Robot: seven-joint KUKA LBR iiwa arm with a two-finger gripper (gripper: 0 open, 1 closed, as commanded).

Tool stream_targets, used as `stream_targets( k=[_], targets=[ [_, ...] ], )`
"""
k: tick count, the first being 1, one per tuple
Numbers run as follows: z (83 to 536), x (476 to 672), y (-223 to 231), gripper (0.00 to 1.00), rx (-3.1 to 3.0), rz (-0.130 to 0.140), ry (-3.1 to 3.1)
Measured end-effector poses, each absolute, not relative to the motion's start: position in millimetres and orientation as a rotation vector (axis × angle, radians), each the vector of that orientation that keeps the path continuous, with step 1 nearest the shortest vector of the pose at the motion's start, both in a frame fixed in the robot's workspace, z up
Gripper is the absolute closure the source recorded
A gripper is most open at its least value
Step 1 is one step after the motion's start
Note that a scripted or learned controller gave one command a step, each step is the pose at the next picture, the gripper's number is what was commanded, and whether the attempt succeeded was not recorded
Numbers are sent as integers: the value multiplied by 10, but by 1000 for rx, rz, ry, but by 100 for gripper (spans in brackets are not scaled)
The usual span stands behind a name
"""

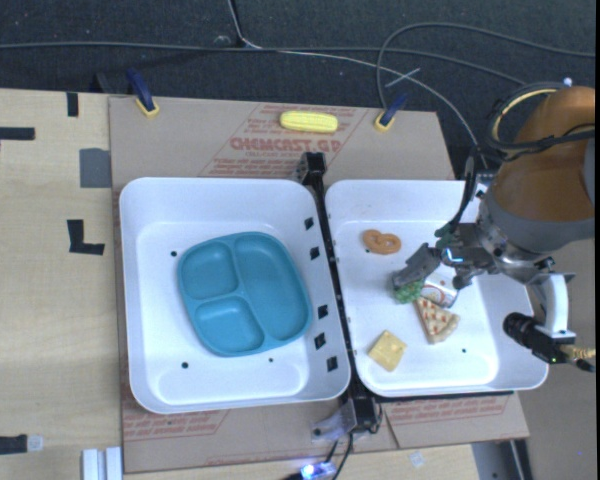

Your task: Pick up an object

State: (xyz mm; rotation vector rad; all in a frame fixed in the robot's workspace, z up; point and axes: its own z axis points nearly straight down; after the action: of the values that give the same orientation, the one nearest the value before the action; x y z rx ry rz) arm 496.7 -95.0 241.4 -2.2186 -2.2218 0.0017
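Red print runs across the cardboard sheet (260,138) under the two bins, on its far strip just beyond the left bin. It reads roughly "CHEMCAST GP", with the last letters uncertain. A smaller red line sits above it and another below, both too small to read. More red print shows on the cardboard's near edge, left and right, also too small to make out.
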Motion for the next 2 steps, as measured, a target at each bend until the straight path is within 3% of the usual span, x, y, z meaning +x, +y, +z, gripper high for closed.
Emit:
stream_targets(
  k=[2],
  targets=[
    [1486,4954,-1055,0,-2218,7,-2217]
  ],
)
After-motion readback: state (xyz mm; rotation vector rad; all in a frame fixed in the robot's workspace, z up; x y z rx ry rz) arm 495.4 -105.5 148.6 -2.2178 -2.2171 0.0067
